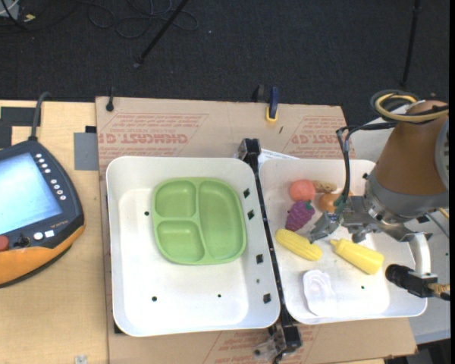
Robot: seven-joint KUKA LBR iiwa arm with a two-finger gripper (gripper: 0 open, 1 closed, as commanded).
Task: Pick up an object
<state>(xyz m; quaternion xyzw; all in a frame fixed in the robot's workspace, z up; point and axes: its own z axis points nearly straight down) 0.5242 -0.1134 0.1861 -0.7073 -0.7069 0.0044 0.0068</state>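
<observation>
The gripper hangs low over the right bin, between two yellow corn cobs, and nothing sits between its tips; whether it is spread or closed I cannot tell, since the wrist and its cables cover most of it. The nearer corn cob lies just to its left on the bin floor, tilted, and the second corn cob lies just below and to the right. A purple grape bunch rests beside the first cob, with a red-pink toy fruit above it and a small orange piece near the wrist. A white crumpled object sits lower in the same bin (hard to read against the white floor).

The left bin holds a green divided plate, well apart from the arm.

The pick looks not yet made. To do it well, the gripper should choose one cob, centre itself across the cob's narrow width rather than along its length, and descend until its tips straddle it fully. The crowding is the risk: the grapes touch or nearly touch the left cob, so the right cob, with more free space around it, is likely the cleaner target.
</observation>
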